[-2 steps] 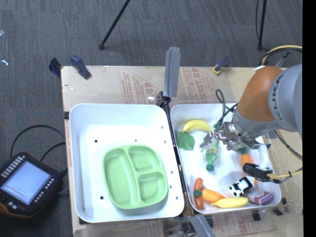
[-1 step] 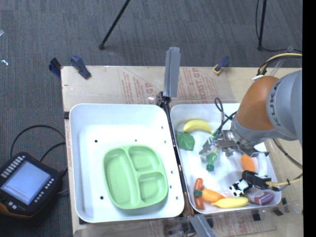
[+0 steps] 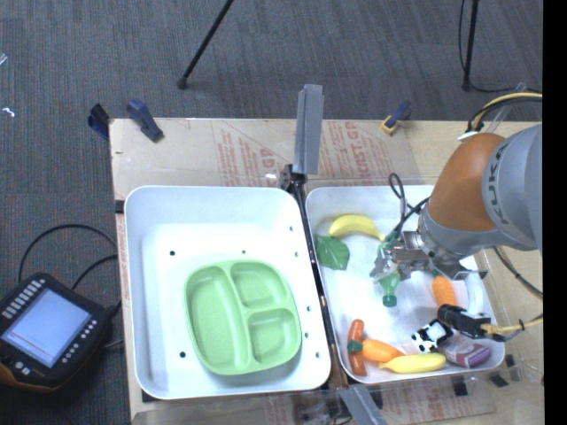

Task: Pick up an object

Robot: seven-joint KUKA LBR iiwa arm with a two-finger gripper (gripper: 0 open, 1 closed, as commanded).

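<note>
The gripper (image 3: 390,273) hung low inside the right bin (image 3: 368,204), its fingers closed around a small green object (image 3: 388,289) whose lower end pointed down toward the bin floor. A banana (image 3: 354,227) and a green leaf (image 3: 333,252) lay at the bin's far left side. A carrot (image 3: 381,350) and a yellow piece (image 3: 413,363) rested along its near wall.

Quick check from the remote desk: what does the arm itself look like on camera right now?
A bulky grey arm with a rounded orange band above the wrist and part of the KUKA lettering on its grey shell. Dark cables run along the wrist to a small metallic gripper with green-tinted tips.
</note>
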